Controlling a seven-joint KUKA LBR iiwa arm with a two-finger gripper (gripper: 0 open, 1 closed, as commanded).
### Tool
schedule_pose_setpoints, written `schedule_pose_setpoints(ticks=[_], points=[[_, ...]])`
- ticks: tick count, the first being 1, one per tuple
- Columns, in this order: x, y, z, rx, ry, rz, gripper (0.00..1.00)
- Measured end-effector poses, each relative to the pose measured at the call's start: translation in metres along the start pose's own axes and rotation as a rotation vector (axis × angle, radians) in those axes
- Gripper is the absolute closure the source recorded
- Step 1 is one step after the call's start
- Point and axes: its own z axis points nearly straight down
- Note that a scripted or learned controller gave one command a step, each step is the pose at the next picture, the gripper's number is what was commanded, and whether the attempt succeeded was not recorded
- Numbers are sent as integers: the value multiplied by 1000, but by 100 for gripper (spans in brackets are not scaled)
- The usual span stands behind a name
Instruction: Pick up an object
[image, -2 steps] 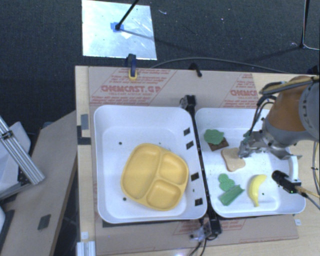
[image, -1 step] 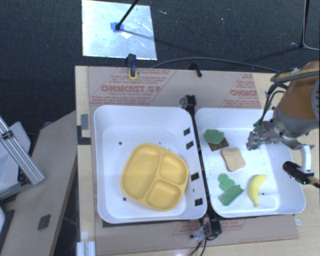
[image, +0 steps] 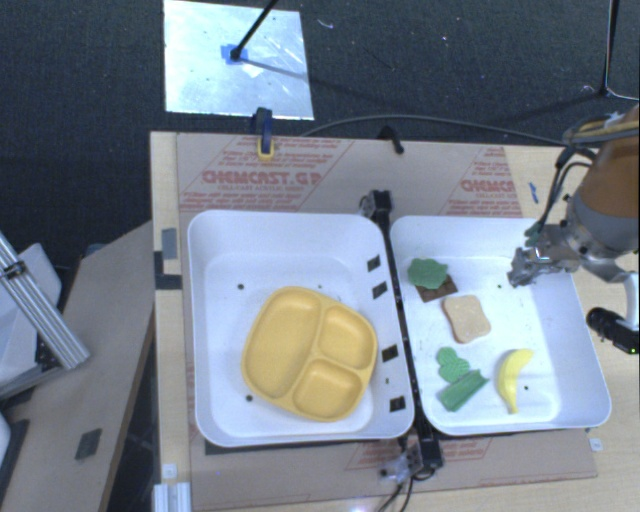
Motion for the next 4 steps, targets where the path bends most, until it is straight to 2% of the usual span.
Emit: schedule_pose_setpoints(ticks=[1, 2, 3, 4], points=[[-1, 2, -54, -1, 0, -2, 100], [62, 5, -55, 3, 3, -7, 100], [112, 13, -55, 3, 2, -5, 100], [165, 8, -58, 4, 3, -6, 100]])
